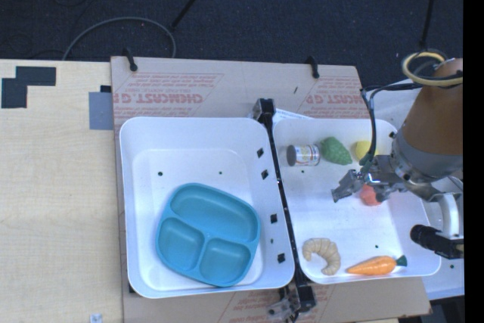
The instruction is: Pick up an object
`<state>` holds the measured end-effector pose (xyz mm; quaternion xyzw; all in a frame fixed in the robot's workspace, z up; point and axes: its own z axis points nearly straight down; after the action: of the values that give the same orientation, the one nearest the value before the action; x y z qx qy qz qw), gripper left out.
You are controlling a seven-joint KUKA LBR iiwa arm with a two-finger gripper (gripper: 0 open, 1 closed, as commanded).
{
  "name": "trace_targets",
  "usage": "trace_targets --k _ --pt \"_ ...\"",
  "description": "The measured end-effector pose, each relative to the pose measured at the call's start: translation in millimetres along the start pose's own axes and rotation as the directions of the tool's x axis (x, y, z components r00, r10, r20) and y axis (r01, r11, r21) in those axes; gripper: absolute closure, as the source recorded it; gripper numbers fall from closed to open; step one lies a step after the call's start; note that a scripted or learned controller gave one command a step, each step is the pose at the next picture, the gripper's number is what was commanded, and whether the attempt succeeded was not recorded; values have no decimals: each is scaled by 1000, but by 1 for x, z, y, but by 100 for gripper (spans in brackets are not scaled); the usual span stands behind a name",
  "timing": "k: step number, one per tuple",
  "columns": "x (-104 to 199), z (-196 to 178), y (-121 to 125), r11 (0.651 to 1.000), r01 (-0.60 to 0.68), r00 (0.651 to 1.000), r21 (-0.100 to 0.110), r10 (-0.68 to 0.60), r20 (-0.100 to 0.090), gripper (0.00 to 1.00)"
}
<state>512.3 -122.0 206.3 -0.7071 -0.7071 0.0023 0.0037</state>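
Two white bins [136, 163] sit on cardboard [174, 91] over dark carpet [227, 4]; gripper [355, 187] state unclear.

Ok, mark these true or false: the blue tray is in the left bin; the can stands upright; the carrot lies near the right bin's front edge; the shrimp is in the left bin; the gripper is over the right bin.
1. The blue tray is in the left bin. True.
2. The can stands upright. False: it lies on its side.
3. The carrot lies near the right bin's front edge. True.
4. The shrimp is in the left bin. False: it is in the right bin, beside the carrot.
5. The gripper is over the right bin. True.
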Motion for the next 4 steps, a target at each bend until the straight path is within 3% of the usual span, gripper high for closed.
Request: trace_targets --k 2,3,4 --pt "7 115 5 1000 0 1000 0 0 -1 0" --pt "5 102 5 1000 -7 1000 -2 7 0 100" --pt "2 60 6 1000 -5 1000 -9 5 2 100"
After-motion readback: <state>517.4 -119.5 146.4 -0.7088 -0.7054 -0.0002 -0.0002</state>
